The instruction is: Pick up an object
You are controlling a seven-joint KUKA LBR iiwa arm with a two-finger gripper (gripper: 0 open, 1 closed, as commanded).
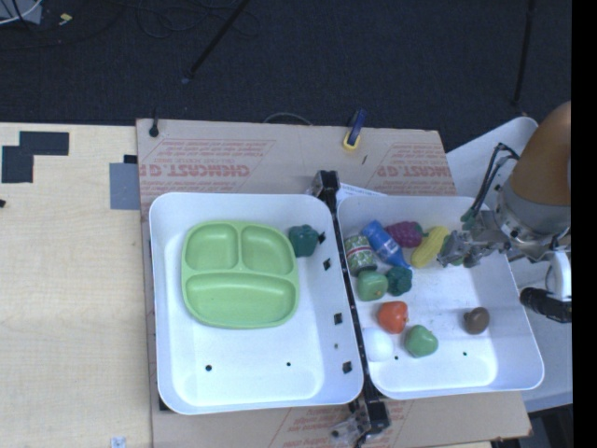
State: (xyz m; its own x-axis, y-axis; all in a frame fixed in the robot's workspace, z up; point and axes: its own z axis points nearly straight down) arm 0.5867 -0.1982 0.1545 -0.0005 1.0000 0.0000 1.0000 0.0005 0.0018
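The right bin (485, 367) holds a cluster of small toys: a yellow corn-like piece (428, 245), a purple bunch (405, 232), a blue can (381, 241), a small printed can (358, 250), a green round piece (371, 285), a dark teal piece (399, 279), a red-orange tomato (393, 316), a green pepper (421, 341) and a brown ball (477, 320). My gripper (458, 250) hangs low over the bin's upper right, just right of the yellow piece. Nothing shows between its fingers.
The left bin (242, 371) carries a light green divided plate (240, 274) and a dark teal toy (303, 240) at its upper right. A yellow-and-blue clip (354, 131) lies on the cardboard behind the bins. The arm's orange band (548, 157) looms at the right.
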